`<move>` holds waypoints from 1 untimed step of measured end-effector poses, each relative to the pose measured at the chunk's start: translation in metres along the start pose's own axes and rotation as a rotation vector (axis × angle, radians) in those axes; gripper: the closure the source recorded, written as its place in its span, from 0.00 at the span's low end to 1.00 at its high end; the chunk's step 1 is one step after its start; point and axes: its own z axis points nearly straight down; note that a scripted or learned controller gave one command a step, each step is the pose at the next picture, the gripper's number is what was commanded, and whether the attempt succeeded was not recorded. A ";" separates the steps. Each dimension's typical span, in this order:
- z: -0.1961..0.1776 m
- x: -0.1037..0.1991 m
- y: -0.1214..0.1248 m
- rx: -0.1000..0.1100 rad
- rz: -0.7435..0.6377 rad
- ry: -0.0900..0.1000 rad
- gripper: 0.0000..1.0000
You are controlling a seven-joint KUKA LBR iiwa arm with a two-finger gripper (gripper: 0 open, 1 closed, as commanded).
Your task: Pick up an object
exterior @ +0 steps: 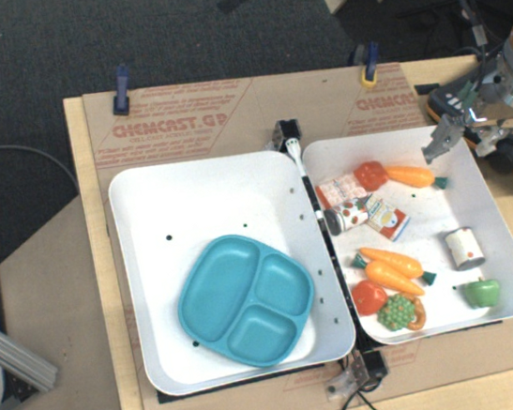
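Note:
The right bin holds several toy foods. An orange carrot and a red tomato lie near its far edge, beside small cartons. Two more carrots, a red fruit and green grapes sit at the near left. A white can and a green pepper lie at the near right. My gripper hovers over the bin's far right corner, just right of the carrot, open with nothing between its fingers.
A blue divided plate lies in the left bin. A black clip sits where the bins meet at the back. Blue clamps hold the cardboard base. Cables and gear crowd the right side.

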 end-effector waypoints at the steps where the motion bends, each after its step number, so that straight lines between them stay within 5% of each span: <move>1: -0.039 -0.001 -0.076 0.001 0.003 0.001 0.00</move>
